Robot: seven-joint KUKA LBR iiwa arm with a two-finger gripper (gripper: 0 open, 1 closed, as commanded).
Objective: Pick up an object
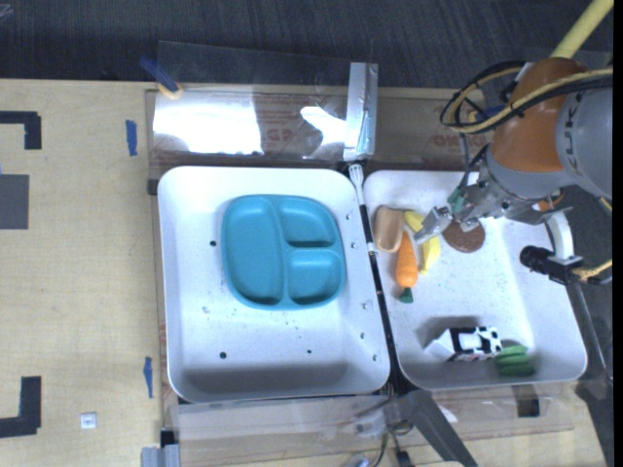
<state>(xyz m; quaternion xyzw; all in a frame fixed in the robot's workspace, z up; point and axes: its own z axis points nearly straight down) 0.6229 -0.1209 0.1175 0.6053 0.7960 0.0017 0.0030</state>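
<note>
Just left of the gripper point(450, 218) a yellow banana point(424, 238) is seen, its long axis running toward the bench front; whether the gripper is open cannot be told.

Pale wood bench top point(78, 290) carries black corner marks point(24, 129) and small blue tape strips point(130, 136) on its left part. Dark grey carpet-like floor point(243, 8) runs along the upper edge. A clear plastic panel point(253, 115) behind the bins catches strong glare.
</note>
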